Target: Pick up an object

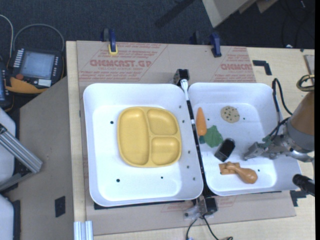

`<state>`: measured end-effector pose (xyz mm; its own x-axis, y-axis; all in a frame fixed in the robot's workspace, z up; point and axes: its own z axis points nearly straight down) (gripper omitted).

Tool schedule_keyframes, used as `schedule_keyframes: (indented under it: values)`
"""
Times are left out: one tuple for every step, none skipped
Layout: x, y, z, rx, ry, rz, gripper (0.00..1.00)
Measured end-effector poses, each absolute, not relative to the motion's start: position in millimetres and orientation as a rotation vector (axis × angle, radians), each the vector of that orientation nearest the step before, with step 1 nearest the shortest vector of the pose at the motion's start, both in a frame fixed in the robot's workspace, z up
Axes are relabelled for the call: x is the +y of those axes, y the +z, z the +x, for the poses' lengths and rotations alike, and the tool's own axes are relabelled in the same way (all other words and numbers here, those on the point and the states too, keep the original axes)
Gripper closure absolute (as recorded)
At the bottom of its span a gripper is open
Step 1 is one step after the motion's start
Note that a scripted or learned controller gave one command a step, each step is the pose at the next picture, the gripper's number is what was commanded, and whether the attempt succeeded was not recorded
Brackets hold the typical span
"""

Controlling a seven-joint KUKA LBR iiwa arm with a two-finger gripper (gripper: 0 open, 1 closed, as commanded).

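The claw (251,152) hangs low in the right bin (260,95), at about 4 o'clock of its floor, with the arm (304,129) coming in over the bin's 3 o'clock rim; whether it is open or closed I cannot tell, and nothing shows between its tips. Just at 7 o'clock of the claw lies a tan drumstick (239,171), near the bin's 6 o'clock wall. At 9 o'clock, near the claw, sits a small black block (225,149), tilted. Beyond it a green piece (212,136) touches or nearly touches a carrot (200,121), which lies close along the bin's 9 o'clock wall. A cookie (229,114) rests toward 12 o'clock, apart from the rest, with bare white floor to its 3 o'clock. The left bin (100,179) holds a yellow divided tray (148,136) at its centre, with open floor on all sides. Both bins sit on a cardboard-covered bench (80,64)
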<state>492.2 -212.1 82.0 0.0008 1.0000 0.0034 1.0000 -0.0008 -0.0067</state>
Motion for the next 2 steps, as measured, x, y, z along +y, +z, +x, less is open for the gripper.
schedule_keyframes:
  values:
    - [-213.0, 95.8, 493.8, -2.221, 0.001, -2.224, 1.0]
    - [-215.0, 158.4, 490.5, -2.227, -0.003, -2.226, 1.0]
